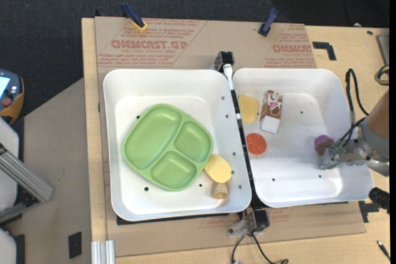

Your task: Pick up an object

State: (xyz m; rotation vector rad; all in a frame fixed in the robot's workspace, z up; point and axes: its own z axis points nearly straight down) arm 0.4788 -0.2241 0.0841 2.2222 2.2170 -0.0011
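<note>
Reaching in from the right edge, the grey arm (376,133) is largely cut off, so just its lower wrist and the gripper (328,157) show above the right bin (297,191). The gripper sits low near that bin's right wall, just beside a small purple object (322,143). This object is too small and blurred to name, and it appears to touch or lie just above the gripper's tip; whether it sits between them cannot be told, nor can I tell if the grip is released or clenched.

3 more things lie toward the left side of the right bin: a pale yellow rounded piece (249,108) against the dividing wall, a brown-and-white packet (271,111) beside it with print too fine to read, and a red-orange disc (256,144) below them.

Lying in the left bin (117,133) is a green plate with 3 compartments (167,146), tilted slightly. At its lower right edge rests a yellow rounded object (218,168) with a tan stub (219,190) beneath it; their join is hard to make out.

Both bins rest on a cardboard sheet (185,40) with red lettering, held by 2 blue clamps (133,17) at the far edge.
</note>
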